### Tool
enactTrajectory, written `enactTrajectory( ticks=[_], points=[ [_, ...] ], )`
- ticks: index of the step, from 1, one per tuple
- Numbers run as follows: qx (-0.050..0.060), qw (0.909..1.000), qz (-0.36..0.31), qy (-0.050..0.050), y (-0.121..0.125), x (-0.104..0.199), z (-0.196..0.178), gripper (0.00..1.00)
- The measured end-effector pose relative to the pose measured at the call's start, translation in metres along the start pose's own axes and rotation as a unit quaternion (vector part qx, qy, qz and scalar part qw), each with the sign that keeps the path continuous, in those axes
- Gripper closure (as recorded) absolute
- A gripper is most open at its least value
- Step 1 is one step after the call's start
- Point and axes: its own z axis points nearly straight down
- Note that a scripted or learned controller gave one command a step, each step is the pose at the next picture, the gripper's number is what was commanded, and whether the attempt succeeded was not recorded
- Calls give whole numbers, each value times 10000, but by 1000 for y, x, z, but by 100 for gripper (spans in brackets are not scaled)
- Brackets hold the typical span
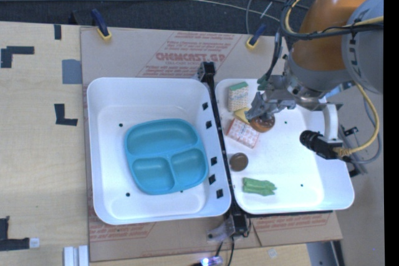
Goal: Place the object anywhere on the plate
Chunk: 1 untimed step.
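The hand [260, 112] is down in the right bin [312, 196], low over a cluster of small items at that bin's upper left, and the task looks barely begun: nothing lies on the blue plate [167, 156], which sits in the left bin [106, 196], well to the hand's left across the divider. Directly beneath the hand is a brown round item [264, 124], the likeliest candidate for the object, touching or just under the hand; whether the hand is spread or closed, or has hold of anything, I cannot tell from this angle. Just left of the hand sit a pale green-topped block [237, 96] and a pink speckled packet [242, 133]; a brown disc [239, 162] and a green vegetable piece [259, 186] lie below it. Still to come, as I judge it: a secure grasp, a lift, the carry leftward and the release onto the plate
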Motion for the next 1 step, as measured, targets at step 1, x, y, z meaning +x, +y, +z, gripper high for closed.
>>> enactTrajectory(
  ticks=[1],
  points=[
    [2, 10000, 2, -1, -5, 47, 16, 100]
  ],
)
